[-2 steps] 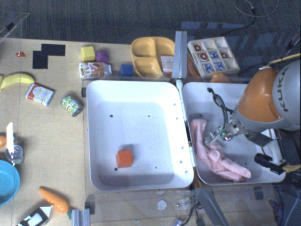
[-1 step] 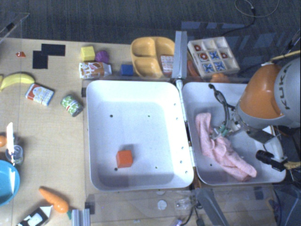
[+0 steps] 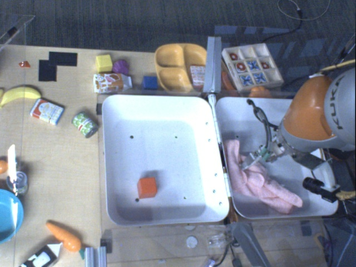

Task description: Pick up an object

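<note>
A pink cloth (image 3: 257, 181) lies crumpled along the left and front of the right bin (image 3: 245, 113). My gripper (image 3: 257, 159) hangs low over the cloth's upper part, at or very near its surface. An orange cube (image 3: 147, 187) sits on the floor of the left bin (image 3: 161, 115), toward its front. The arm's orange band and grey body cover the right bin's right side.
On the bench left of the bins lie a banana (image 3: 19, 95), a small carton (image 3: 47, 111), a green can (image 3: 84, 124), a carrot (image 3: 64, 235) and a blue bowl (image 3: 8, 216). Behind the bins stand a yellow divided dish (image 3: 178, 65) and a tic-tac-toe board (image 3: 251, 65).
</note>
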### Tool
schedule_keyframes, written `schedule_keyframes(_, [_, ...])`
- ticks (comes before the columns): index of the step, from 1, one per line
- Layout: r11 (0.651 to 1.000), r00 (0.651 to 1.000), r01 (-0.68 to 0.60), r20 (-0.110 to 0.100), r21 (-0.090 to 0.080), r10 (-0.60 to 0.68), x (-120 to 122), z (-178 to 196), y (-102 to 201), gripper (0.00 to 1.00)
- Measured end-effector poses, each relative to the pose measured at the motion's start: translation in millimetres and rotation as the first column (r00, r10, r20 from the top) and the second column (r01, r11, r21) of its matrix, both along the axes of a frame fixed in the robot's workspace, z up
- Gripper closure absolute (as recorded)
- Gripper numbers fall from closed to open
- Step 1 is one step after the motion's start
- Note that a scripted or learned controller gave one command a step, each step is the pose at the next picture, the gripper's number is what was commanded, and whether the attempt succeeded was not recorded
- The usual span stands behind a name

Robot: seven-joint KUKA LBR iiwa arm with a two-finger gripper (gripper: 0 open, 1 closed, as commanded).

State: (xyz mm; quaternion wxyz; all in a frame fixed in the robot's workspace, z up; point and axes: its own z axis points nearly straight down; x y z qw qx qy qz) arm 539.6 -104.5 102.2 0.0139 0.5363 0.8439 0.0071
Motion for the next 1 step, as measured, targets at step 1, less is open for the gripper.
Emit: schedule_keyframes(1, [0.999,0.999,0.042,-0.016,0.002,-0.042,25.6,-11.8,1.2,0.00])
